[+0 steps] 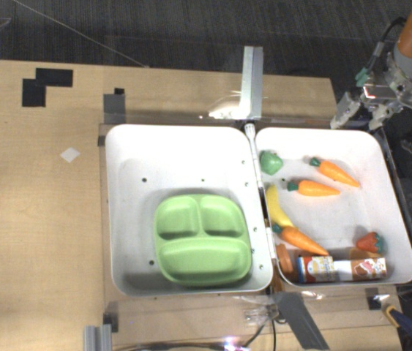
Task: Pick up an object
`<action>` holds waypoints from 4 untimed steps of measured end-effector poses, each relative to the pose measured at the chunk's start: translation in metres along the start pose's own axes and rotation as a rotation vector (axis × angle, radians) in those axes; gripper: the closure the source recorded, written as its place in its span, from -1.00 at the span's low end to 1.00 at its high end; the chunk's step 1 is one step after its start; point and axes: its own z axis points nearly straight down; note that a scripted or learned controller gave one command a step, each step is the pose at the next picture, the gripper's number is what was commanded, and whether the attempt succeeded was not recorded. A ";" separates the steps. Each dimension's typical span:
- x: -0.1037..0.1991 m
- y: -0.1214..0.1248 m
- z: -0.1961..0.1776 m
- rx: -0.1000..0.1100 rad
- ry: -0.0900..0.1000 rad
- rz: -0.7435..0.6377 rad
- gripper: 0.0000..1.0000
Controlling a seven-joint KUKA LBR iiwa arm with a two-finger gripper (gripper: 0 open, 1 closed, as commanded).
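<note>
Lying scattered in the right bin point(392, 196) are the small toy foods on offer, all smooth moulded plastic. Two orange carrots sit toward the upper part of that bin: one carrot point(334, 172) tilted with its green stub to the upper left, and a second carrot point(315, 189) just below it, nearly level. A third carrot point(303, 240) lies lower down, slanting toward the bin's bottom edge, next to a curved yellow banana point(277, 209) that hugs the left wall. A rounded green vegetable point(270, 162) rests in the upper left corner. Along the bottom wall lies a bottle point(341, 269) on its side, with a printed red and white label, and a red strawberry point(368, 243) with a green cap sits just above its right end.

Both bins are shallow, glossy white, with rounded corners. The left bin point(132, 167) holds a pale green divided plate point(203, 238), matte, with three recessed sections.

The gripper point(363, 110) hangs at the upper right of the frame, above the far rim of the right bin, its fingers apart with nothing between them, well away from the toys. Pale wood-look boards form the bench point(45, 196) around the bins.
</note>
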 end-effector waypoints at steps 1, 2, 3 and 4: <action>0.006 -0.010 0.136 0.000 0.000 -0.107 -1.00; -0.010 -0.038 0.166 -0.011 -0.003 -0.128 -1.00; 0.002 -0.038 0.166 -0.012 -0.005 -0.191 -1.00; 0.005 -0.035 0.154 -0.017 -0.002 -0.195 1.00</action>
